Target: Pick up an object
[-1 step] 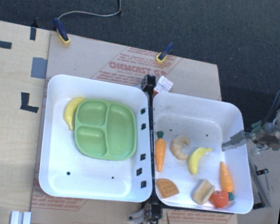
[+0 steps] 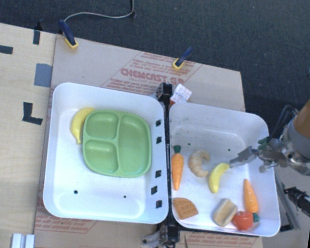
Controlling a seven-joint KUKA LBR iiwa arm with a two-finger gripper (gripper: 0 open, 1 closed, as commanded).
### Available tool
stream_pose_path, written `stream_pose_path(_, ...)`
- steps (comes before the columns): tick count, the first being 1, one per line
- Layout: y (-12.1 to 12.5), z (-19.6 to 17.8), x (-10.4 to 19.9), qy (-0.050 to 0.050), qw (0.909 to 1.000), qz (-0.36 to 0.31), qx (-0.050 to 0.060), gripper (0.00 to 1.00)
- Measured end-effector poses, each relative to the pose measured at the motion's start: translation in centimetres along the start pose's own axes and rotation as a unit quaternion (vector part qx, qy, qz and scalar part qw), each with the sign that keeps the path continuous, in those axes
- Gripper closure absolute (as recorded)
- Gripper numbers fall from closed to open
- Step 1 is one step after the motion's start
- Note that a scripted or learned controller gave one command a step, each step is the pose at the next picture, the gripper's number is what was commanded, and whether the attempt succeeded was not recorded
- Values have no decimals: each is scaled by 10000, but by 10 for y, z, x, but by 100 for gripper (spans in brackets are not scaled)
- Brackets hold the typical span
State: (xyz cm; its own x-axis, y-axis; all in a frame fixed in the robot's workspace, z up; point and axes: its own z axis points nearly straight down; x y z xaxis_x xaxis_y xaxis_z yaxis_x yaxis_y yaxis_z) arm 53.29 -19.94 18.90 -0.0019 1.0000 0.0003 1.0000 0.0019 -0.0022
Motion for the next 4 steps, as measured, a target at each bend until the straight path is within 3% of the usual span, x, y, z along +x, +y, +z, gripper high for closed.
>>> stream_pose_path(1, 16, 100, 39, -10, 10000, 7, -52, 0)
stream_pose_path(2, 16, 91, 40, -11, 10000, 5, -60, 100)
stream_pose_path(3, 99, 103, 81, -6, 10000, 0, -27, 100)
stream_pose_path(4, 72, 4, 149, 0, 10000, 0, -13, 100)
